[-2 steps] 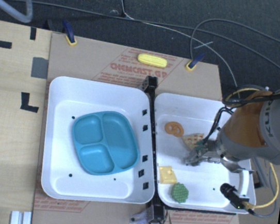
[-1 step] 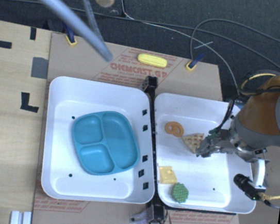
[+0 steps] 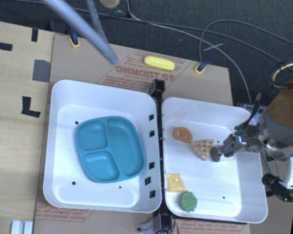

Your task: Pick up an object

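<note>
Red lettering on the cardboard (image 3: 136, 74) under the bins is too blurred to read. Nearest, left of the gripper (image 3: 216, 153), lie a green ball (image 3: 188, 201) and a yellow block (image 3: 175, 182). The gripper's tip touches the waffle wedge (image 3: 202, 148); its opening cannot be told. A pretzel (image 3: 182, 134) lies further left, a blue tray (image 3: 110, 148) in the left bin (image 3: 57, 128). Beyond, a banana (image 3: 159, 63) rests on cardboard.

We see our arm (image 3: 286, 115) reaching in from the right, wrist angled down-left, the gripper (image 3: 216, 153) held low.
</note>
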You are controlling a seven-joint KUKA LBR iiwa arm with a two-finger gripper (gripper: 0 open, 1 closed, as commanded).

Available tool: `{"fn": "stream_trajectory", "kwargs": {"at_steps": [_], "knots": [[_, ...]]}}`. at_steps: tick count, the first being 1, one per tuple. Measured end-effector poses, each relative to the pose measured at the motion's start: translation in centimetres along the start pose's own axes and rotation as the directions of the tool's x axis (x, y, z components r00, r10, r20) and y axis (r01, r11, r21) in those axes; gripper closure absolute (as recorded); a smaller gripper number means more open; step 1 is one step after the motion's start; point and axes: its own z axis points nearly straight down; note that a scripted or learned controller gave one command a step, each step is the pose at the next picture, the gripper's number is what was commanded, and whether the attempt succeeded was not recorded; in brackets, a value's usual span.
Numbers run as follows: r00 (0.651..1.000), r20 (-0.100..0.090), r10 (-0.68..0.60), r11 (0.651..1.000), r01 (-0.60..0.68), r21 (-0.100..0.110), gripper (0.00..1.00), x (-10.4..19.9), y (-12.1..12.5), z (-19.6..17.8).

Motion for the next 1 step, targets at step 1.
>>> {"fn": "stream_trajectory", "kwargs": {"at_steps": [1], "knots": [[1.0,0.0,-0.001,1.0,0.001,-0.001,1.0,-0.53,0.54,-6.16]]}}
